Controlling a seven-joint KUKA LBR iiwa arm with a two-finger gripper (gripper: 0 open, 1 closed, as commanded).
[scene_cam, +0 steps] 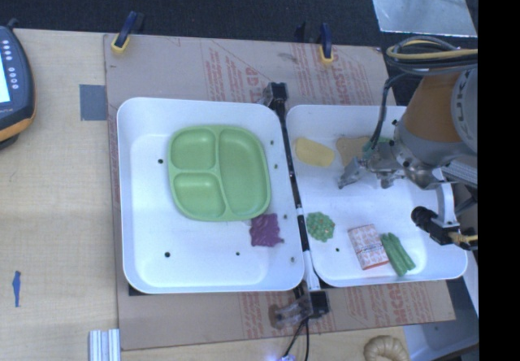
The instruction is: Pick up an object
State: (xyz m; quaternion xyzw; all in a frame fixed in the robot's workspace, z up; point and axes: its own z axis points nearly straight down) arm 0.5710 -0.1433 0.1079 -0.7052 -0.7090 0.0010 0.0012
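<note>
Jaws (357,175) hang over the right bin (345,270), whether spread or pressed together I cannot tell, and the nearest thing, a yellow block (314,152), lies at ten o'clock from them, just beside, its long axis running from ten to four o'clock.

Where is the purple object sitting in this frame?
The purple object lies in the left bin, near its right wall, just below the lower right corner of the green plate.

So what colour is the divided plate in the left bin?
Light green; the divided plate shows clearly in the camera view.
</note>
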